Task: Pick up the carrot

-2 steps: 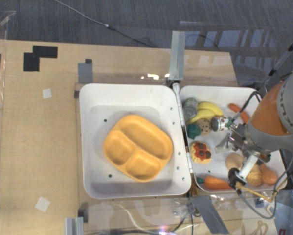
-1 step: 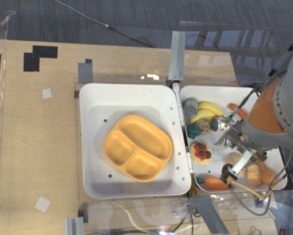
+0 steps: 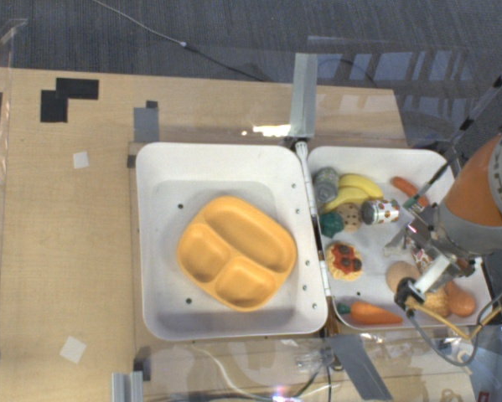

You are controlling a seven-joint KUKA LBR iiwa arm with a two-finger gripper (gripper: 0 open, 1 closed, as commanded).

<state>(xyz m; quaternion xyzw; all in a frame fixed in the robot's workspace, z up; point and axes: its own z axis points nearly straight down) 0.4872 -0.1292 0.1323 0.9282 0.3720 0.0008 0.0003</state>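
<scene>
Bench: pale wood, bearing two shallow white bins side by side.

Left bin (image 3: 150, 249): one yellow divided plate (image 3: 236, 251).

Right bin (image 3: 376, 151): bananas (image 3: 356, 193), small can (image 3: 380, 212), cookie (image 3: 349, 218), round pizza toy (image 3: 344, 260), egg (image 3: 401, 273), carrot (image 3: 375, 313).

Carrot: lies flat along the near wall, close to the near-left corner, tip pointing right, free of any grasp.

Gripper (image 3: 414, 239): hangs over the right half of the right bin, above the egg and apart from the carrot. Released or clenched: cannot tell at this angle.

Hazards, as judged:
- The carrot sits tight to the wall, so a descent may strike the rim or close on one side only.
- Its tapered, smooth body may squirt out of a pinch.
- The egg lies near the approach path and could be knocked.

Markings: the can carries a red-and-white label, print too small to read. No other writing legible.
</scene>
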